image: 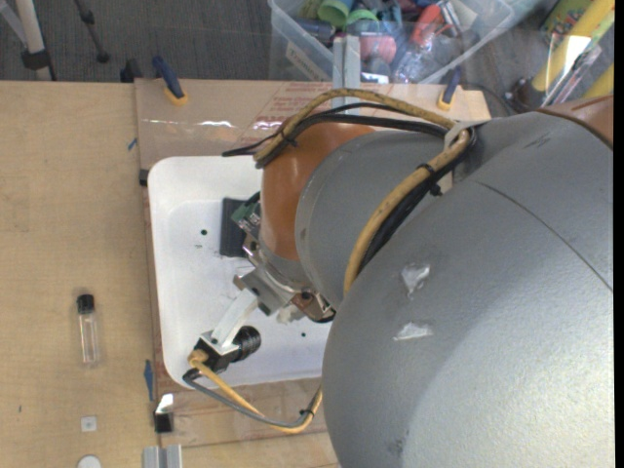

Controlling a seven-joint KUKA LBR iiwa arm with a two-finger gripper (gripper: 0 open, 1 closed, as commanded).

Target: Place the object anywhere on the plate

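Observation:
My arm's grey body and orange band point(292, 178) cover most of the view, hiding the right side of the bench. The gripper point(252, 250) is down inside the left white bin point(175, 261), near its middle, tucked under the wrist. A dark flat thing with a green edge point(234, 226) lies on the bin floor right against the gripper's far side. Part of it is hidden, and I cannot tell whether it is touched or held.
A small clear vial with a black cap point(88, 328) lies on the wooden bench left of the bin. A clear tub of colourful toys point(390, 13) stands at the back. A blue clamp point(172, 84) holds the cardboard behind the bin.

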